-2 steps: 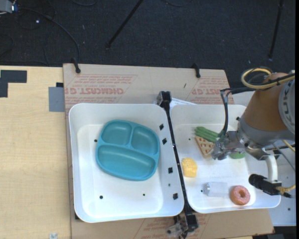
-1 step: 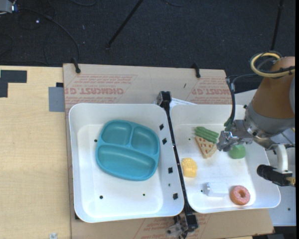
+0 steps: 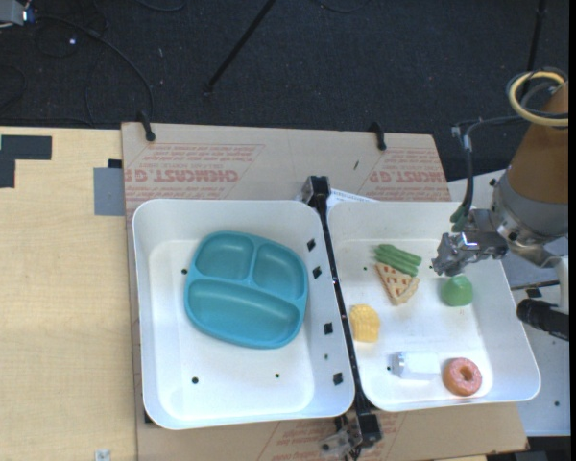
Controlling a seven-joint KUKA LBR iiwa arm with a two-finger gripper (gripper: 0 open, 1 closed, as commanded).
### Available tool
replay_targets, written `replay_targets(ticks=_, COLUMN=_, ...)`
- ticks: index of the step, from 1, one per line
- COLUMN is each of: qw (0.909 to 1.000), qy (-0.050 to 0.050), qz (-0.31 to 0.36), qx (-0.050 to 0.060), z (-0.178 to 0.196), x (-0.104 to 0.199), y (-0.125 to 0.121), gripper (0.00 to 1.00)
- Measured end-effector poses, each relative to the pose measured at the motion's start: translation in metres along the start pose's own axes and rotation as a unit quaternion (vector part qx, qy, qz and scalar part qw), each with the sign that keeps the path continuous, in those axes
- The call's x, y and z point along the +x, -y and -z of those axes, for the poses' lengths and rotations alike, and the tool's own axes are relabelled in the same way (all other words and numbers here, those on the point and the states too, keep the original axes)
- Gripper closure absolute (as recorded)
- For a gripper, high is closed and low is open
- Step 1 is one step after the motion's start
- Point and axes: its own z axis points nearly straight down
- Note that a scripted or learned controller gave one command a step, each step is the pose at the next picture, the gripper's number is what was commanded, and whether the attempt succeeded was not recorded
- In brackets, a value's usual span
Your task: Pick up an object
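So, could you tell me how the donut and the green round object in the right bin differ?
The donut is pink-orange, ring-shaped with a hole; the green round object is solid green. The donut lies near the bin's front corner, apart from the gripper; the green round object sits just below it. Both rest in the right bin.

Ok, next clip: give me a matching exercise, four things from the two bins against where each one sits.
Things:
1. teal divided plate
2. pink donut
3. green ball
4. yellow piece

Places:
A. right bin, near corner
B. right bin, just under the claw
C. left bin, middle
D. right bin, beside the divider between the bins

Pairs: 1-C, 2-A, 3-B, 4-D
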Motion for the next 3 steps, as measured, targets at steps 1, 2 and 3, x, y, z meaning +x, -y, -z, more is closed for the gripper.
replay_targets(ticks=1, qw=1.0, qy=-0.001, qz=0.001, qx=0.003, z=-0.011, x=0.051, y=-0.004, gripper=1.0)
replay_targets(ticks=2, qw=1.0, qy=-0.001, qz=0.002, qx=0.003, z=-0.004, x=0.1, y=-0.019, gripper=1.0)
replay_targets(ticks=3, qw=1.0, qy=-0.001, qz=0.002, qx=0.003, z=-0.001, x=0.149, y=-0.038, gripper=1.0)
